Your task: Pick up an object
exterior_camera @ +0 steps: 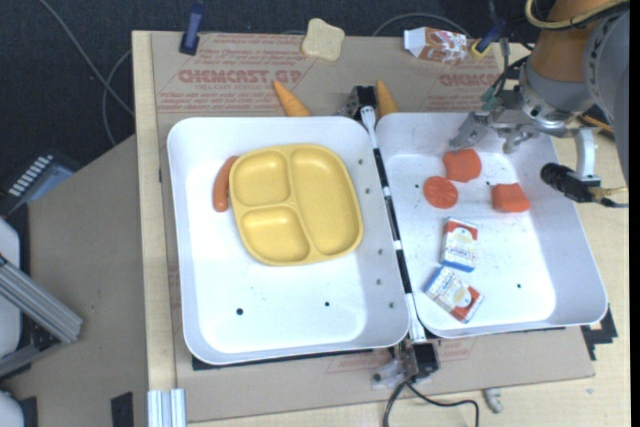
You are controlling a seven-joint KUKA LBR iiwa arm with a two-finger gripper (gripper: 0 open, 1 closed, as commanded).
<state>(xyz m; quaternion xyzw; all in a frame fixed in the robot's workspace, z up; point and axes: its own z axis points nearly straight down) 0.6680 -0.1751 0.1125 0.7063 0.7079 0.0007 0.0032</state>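
In the right bin (560, 295) lie three orange-red pieces: a block (462, 164), a round piece (440, 191) and another block (510, 198). Two small white cartons (460, 245) (453, 292) lie nearer the front. My gripper (492, 137) hangs over the bin's far edge, just behind and right of the first block. Its fingers are spread open with nothing between them. The left bin (300, 325) holds a yellow divided plate (296, 203), with a sausage (221, 185) beside its left rim.
Behind the bins, on the cardboard, lie a bread slice (323, 38), two carrot pieces (291, 99) (385, 97), a blue clip (191, 28) and a small carton (437, 43). A black clamp (362, 100) sits where the bins meet.
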